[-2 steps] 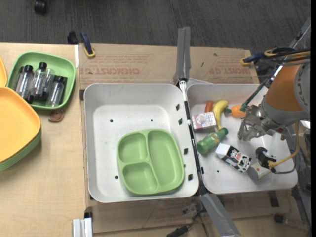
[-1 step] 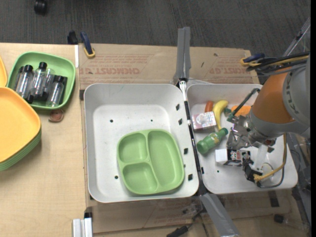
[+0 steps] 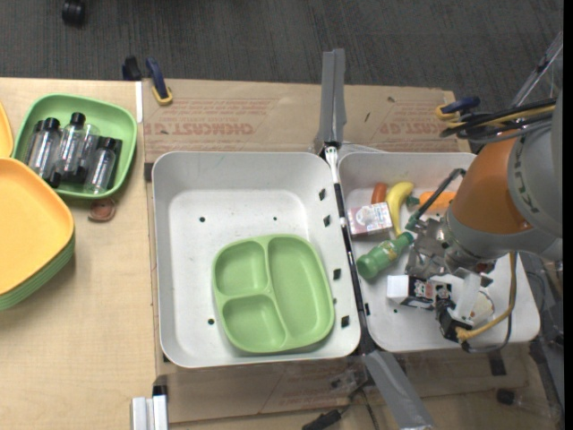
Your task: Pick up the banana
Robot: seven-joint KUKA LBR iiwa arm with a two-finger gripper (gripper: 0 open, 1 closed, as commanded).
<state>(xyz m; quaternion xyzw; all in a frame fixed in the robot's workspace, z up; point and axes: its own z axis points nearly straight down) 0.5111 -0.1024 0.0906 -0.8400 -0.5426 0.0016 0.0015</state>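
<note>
Banana (image 3: 398, 202) is in the right bin (image 3: 528, 325), at roughly 12 o'clock in it, lying near the top wall. Not lifted. A red item (image 3: 380, 192) is just beside it at its 9 o'clock, an orange item (image 3: 430, 197) at its 3 o'clock, partly hidden by the arm. A small white-and-pink packet (image 3: 370, 218) sits at the banana's 7 o'clock, touching or nearly so. Green bottle (image 3: 385, 254) lies tilted at the banana's 6 o'clock, near mid-bin.

Arm (image 3: 492, 200) comes in from 3 o'clock, its orange band over the right bin. Claw (image 3: 428, 280) is low in that bin at about 5 o'clock from the banana, well apart from it, just beside the green bottle's cap end. Claw state: cannot tell, wrist hardware and cables clutter it.

Left bin (image 3: 179, 186) holds a green three-compartment tray (image 3: 269, 291) at its 5 o'clock area.

On the desk (image 3: 72, 356) at 9 o'clock: stacked yellow plates (image 3: 31, 231), and a green square dish (image 3: 121, 124) with small dark-capped bottles (image 3: 72, 150) in it.
</note>
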